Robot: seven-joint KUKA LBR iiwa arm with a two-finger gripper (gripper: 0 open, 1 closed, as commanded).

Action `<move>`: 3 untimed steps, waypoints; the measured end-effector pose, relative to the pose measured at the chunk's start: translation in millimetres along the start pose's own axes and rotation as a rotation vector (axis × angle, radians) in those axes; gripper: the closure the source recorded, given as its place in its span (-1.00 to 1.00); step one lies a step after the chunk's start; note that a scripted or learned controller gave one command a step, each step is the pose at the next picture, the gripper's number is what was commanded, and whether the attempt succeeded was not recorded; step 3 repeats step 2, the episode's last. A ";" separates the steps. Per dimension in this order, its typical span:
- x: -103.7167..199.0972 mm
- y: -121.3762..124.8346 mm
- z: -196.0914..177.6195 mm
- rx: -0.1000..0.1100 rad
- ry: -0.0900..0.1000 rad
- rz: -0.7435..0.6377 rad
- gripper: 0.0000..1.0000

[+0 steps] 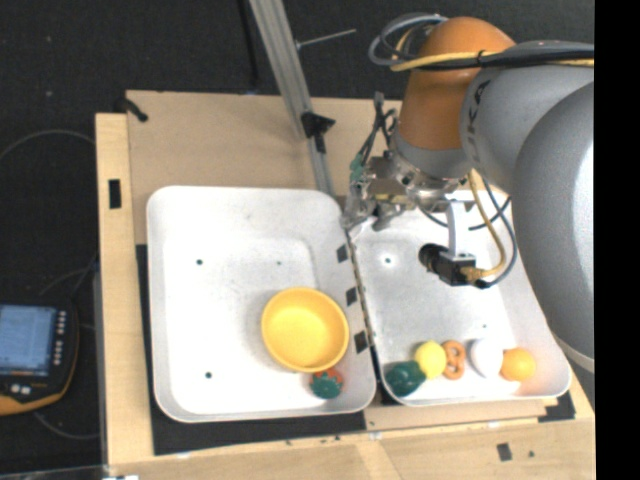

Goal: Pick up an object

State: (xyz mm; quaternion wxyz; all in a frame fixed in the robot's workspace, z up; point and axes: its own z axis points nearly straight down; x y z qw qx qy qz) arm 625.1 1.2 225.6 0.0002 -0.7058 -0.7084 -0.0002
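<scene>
Low in frame we saw the yellow bowl point(305, 328); end effector point(372, 206) upper centre, grip unreadable.

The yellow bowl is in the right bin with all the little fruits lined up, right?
Not quite. The yellow bowl sits in the left bin, near its front. The row of little fruits lies along the front of the right bin. The camera view shows this.

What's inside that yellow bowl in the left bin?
The yellow bowl looks empty: just its yellow inner surface. A small green and reddish object sits outside it, touching its near rim. Whatever lies underneath the bowl on the left bin floor is covered.
</scene>
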 end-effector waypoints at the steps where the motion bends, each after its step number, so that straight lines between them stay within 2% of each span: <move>1: 42.3 18.7 -14.3 -0.003 0.001 -0.003 1.00; 2: 38.4 17.7 -13.7 0.000 -0.003 0.000 -1.00; 3: 38.4 17.7 -13.7 0.000 -0.003 0.000 -1.00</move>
